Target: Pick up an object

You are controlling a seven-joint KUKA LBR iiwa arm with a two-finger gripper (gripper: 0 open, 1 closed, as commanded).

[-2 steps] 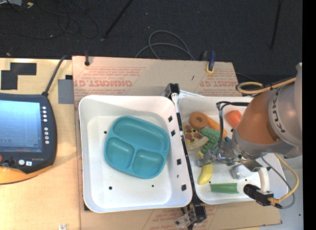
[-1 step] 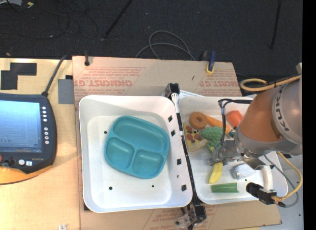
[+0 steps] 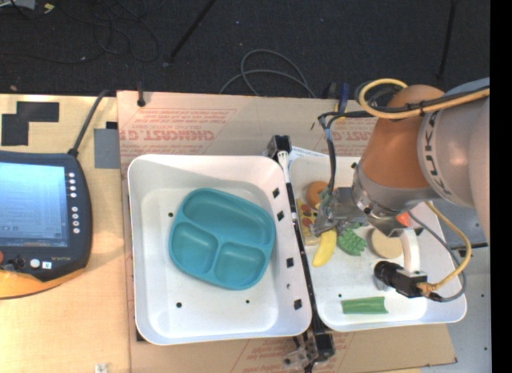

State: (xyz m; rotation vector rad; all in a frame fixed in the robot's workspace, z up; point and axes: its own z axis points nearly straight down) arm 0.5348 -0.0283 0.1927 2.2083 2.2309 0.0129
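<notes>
- The left shallow white bin [image 3: 152, 195] on the counter [image 3: 104, 299] holds one teal plastic plate with three compartments [image 3: 222, 238], lying flat near the middle.
- The right shallow white bin [image 3: 448, 303] holds a yellow toy banana [image 3: 324, 249], a green knobbly toy [image 3: 350, 242], a flat green rectangular piece [image 3: 364, 306], a tan round disc [image 3: 387, 245] and an orange rounded piece [image 3: 318, 192].
- The grey arm's jaws [image 3: 336, 221] are low over the right bin; whether they are apart or together I cannot tell.
- The banana lies just at 7 o'clock of the jaws, the knobbly toy at 5 o'clock.
</notes>
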